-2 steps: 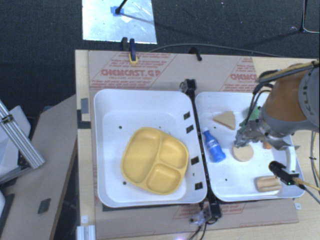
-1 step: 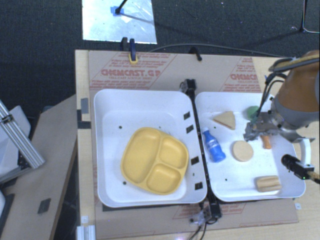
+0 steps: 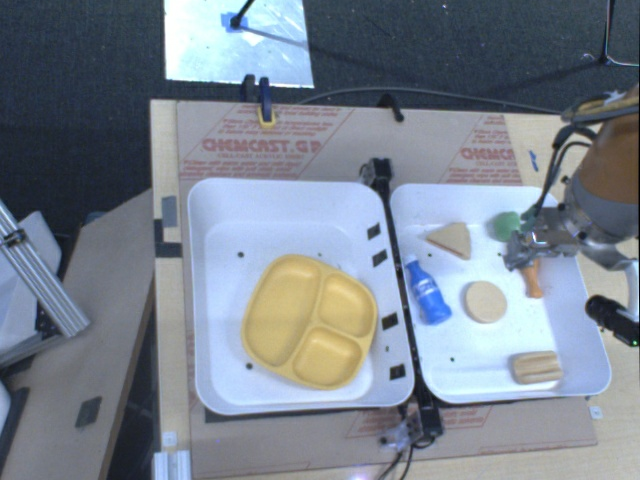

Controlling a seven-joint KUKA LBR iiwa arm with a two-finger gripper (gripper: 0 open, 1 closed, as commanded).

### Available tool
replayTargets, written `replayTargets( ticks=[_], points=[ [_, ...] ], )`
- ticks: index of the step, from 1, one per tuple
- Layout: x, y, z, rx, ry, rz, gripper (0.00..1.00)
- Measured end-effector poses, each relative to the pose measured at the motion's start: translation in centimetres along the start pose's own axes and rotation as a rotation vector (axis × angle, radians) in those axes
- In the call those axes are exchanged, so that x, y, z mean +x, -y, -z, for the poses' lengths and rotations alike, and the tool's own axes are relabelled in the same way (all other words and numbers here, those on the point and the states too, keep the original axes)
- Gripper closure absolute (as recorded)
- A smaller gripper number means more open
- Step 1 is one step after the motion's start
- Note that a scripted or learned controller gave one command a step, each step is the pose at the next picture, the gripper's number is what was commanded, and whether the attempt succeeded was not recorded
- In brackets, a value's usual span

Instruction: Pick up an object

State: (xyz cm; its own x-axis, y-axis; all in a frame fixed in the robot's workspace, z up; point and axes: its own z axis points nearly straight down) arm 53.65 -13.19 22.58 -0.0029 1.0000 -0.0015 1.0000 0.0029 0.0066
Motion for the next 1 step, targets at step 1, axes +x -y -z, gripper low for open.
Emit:
replayTargets(
  ticks=[1],
  points=[
    [-0.04, -0.19, 3.87, 0.0, 0.0, 0.002, 1.0]
  ],
)
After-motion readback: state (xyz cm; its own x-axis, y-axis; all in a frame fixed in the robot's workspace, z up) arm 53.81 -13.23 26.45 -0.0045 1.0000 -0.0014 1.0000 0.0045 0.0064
